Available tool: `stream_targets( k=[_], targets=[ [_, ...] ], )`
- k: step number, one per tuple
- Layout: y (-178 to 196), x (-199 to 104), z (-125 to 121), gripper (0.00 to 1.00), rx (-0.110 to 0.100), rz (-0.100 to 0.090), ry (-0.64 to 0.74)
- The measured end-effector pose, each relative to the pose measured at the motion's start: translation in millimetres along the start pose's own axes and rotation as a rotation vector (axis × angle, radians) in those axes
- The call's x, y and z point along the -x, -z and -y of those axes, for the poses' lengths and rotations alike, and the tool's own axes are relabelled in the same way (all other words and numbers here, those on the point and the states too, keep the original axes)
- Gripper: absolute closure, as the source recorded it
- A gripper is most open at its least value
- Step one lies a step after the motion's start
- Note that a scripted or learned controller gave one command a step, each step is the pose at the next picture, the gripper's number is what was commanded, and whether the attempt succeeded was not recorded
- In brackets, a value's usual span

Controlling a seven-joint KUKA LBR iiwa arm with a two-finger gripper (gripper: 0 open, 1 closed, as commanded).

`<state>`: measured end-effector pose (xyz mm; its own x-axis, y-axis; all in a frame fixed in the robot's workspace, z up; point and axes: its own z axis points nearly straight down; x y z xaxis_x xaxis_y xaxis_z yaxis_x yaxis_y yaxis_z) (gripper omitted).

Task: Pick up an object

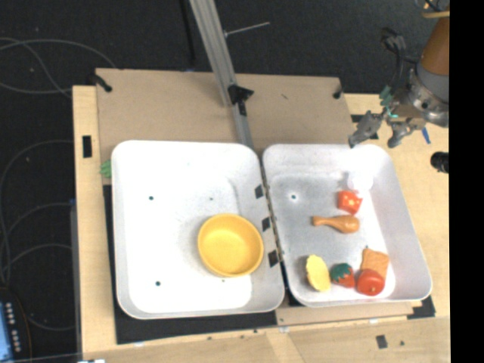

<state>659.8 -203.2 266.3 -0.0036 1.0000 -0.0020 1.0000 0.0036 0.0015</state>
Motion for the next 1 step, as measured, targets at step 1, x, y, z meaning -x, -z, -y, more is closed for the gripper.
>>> stream_targets(
  k=[1],
  targets=[
    [0.1,0.7,0.2,0.00,-0.001,0.002,0.000]
  ],
)
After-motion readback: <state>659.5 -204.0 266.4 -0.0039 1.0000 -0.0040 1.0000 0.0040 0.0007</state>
